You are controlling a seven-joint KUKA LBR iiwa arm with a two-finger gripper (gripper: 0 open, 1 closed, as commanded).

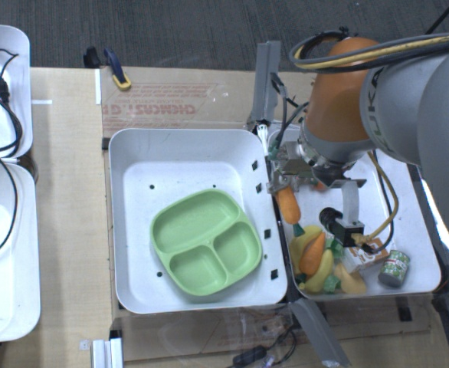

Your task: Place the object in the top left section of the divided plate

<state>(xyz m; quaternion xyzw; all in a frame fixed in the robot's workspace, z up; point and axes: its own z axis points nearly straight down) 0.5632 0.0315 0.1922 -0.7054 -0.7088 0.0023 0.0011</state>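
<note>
A green divided plate [205, 241] lies in the left bin [132, 205], with one long section toward the upper left and two smaller ones below and to the right. My gripper [287, 181] hangs over the left edge of the right bin [416, 278], just right of the wall between the bins. An orange toy carrot [289, 205] hangs from its fingers, tilted, with its upper end pinched between them. The carrot is right of the plate and above the bin floor.
A pile of toy food lies at the front of the right bin: a yellow banana [322, 270], an orange piece [312, 253], a green piece [332, 284], a small carton [365, 256] and a green-labelled can [394, 268]. Cables loop around the wrist.
</note>
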